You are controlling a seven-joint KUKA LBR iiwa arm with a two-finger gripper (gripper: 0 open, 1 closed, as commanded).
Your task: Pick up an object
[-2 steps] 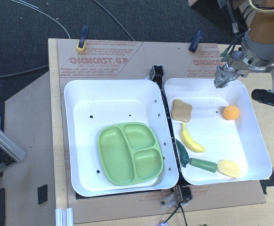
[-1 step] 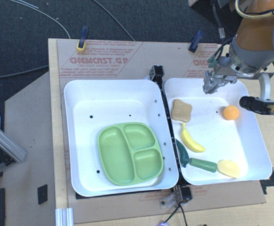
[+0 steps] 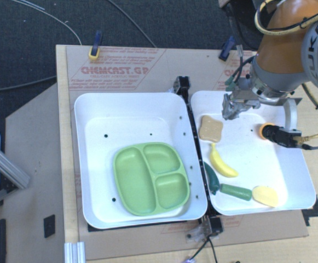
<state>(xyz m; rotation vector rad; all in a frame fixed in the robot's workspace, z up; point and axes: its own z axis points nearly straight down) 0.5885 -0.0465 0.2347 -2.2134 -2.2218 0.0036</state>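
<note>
My gripper (image 3: 231, 112) hangs over the back of the right bin (image 3: 290, 169), just up and right of a tan toast slice (image 3: 210, 129), with nothing seen in it. A yellow banana (image 3: 223, 164) lies below the toast. Near the bin's front lie a dark teal piece (image 3: 210, 177), a green cylinder (image 3: 236, 191) and a pale yellow lump (image 3: 266, 195).
The left bin (image 3: 93, 119) holds a light green divided plate (image 3: 150, 177). A black clamp (image 3: 181, 84) sits at the back of the ridge between the bins. The grey and orange arm (image 3: 287, 32) comes in from the upper right.
</note>
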